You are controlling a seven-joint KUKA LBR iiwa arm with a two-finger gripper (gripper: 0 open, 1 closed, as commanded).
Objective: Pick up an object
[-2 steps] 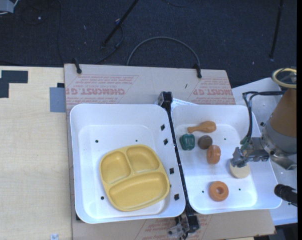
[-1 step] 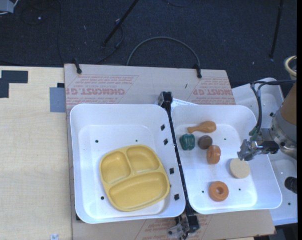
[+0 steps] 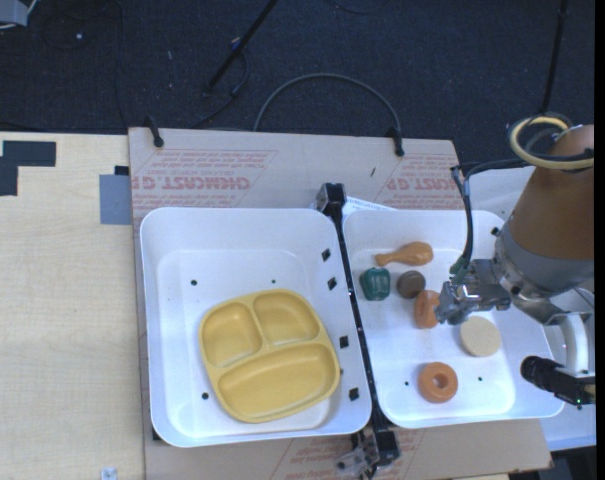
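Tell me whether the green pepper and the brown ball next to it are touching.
Apart. The camera view shows a thin strip of white bin floor between the green pepper and the brown ball in the right bin.

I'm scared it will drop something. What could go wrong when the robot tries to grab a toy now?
The hand sits low among crowded toys. The orange piece, the brown ball and the cream disc lie close together, so it might bump one away or pinch two at once. Round toys like the ball could also roll or slip out.
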